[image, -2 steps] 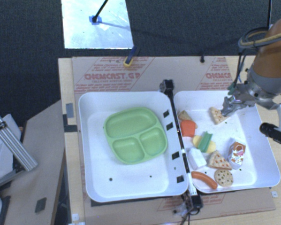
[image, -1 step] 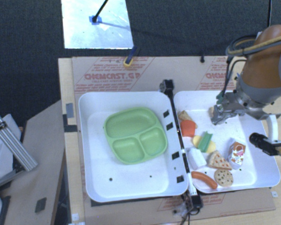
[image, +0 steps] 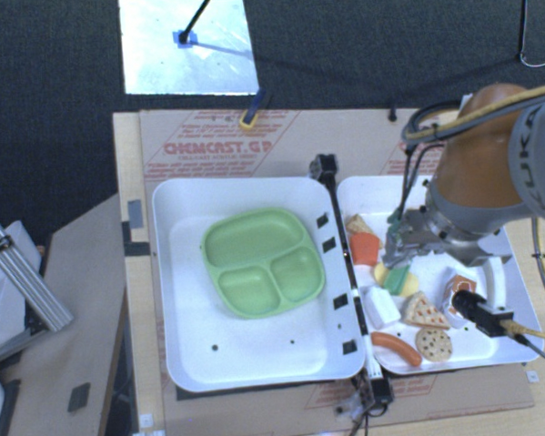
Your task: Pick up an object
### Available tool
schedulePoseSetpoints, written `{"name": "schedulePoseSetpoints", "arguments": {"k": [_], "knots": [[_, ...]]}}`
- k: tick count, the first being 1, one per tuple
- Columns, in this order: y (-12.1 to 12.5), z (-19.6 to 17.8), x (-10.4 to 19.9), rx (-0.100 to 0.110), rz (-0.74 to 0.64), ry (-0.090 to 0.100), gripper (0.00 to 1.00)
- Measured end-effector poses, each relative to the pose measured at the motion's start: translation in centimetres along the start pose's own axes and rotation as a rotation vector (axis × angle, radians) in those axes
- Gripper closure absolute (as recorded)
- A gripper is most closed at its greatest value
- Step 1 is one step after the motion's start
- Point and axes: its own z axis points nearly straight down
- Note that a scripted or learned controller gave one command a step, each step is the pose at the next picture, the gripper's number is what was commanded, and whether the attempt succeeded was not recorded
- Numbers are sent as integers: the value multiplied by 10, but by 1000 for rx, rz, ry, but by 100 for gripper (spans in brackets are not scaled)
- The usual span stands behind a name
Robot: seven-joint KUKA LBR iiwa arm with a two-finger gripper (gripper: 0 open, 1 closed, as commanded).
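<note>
Your pincer (image: 394,248) hovers low over the toy food at the right bin's (image: 524,331) left edge, above the green piece (image: 399,280); its grip state I cannot tell. You're mid-descent, I'd say. Next, settle squarely onto one item.

**My arm, as the overhead camera shows it**

At the right of the frame I see my arm (image: 489,169): a rounded grey shell with a broad orange band and part of dark lettering on the grey. Yellow and black cables loop over the top. A dark metal gripper (image: 397,251) hangs beneath it.
</note>
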Motion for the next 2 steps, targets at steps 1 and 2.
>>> {"name": "schedulePoseSetpoints", "arguments": {"k": [1,2], "knots": [[-2,0,-2,-3,7,-1,100],[5,-17,7,-5,2,-2,100]]}}
